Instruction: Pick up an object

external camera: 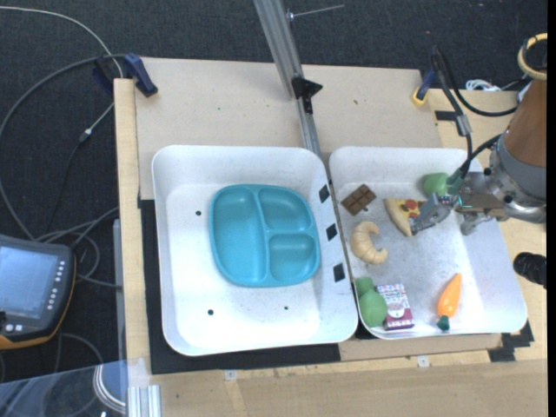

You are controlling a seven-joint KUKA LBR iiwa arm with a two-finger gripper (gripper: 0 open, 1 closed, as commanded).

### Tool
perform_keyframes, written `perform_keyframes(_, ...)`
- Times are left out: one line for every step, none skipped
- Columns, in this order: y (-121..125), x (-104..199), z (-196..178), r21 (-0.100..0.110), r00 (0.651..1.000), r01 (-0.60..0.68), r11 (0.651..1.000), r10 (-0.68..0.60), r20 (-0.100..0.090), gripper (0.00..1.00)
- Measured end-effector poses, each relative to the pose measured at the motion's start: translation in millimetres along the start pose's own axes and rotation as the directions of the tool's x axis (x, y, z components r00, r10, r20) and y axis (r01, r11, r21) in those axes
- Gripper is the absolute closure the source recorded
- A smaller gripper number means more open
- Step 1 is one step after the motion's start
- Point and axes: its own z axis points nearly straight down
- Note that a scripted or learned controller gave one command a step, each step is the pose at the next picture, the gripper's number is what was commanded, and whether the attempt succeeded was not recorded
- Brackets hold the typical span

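Reaching in from the right, gripper (432, 217) low inside the right bin (486, 259), its 2 grey fingers (424, 221) angled down-left; whether they are apart or together cannot be told, and nothing is seen clamped between them.

Item 1: pizza slice toy (401, 213), yellow with red spots, touching or just beside the fingertips on their left.
Item 2: green rounded object (434, 183), just behind the gripper body, near the bin's far wall.
Item 3: chocolate bar piece (358, 200), brown, left of the pizza slice toy.
Item 4: croissant (370, 242), tan, curved, below the chocolate bar piece.
Item 5: carrot (448, 297), orange with green end, near the front-right of the right bin, well apart from the gripper.
Item 6: green vegetable (371, 302) and small printed carton (396, 307), side by side at the front-left corner.

Left bin (187, 233): 1 blue divided plate (264, 234), 3 compartments, lying flat near centre.

Arm (530, 159): grey wrist, orange band above.
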Motion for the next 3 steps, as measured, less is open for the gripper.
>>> perform_keyframes(0, 0, 0, -0.001, 1.000, 0.000, 1.000, 0.000, 0.000, 0.00)
perform_keyframes(-9, 5, 57, 0.006, 1.000, -0.001, 1.000, 0.001, -0.001, 0.00)
perform_keyframes(-2, 8, 103, 0.005, 1.000, -0.001, 1.000, 0.001, -0.001, 0.00)
